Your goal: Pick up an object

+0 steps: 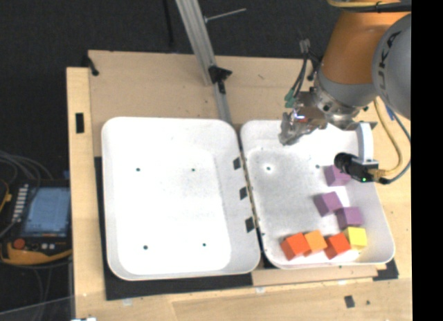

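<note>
Blocks: small orange cubes point(304, 244), a yellow cube point(356, 236) and purple cubes point(329, 202) lie loose in the right-hand shallow white bin point(277, 195).
Gripper: the grey two-finger gripper point(294, 129) hangs over the bin's far end, apart from them; grasp state cannot be told.
Progress: nothing lifted; picking remains.

You are looking at an evenly lit scene — bright, diffuse light from overhead. The two white bins point(173, 195) read near-overexposed, their speckled floors washed pale. Around the bins, the dark floor point(41, 22) loses detail. Shadows beneath the bin rims stay soft — focus is mildly grainy throughout.
</note>
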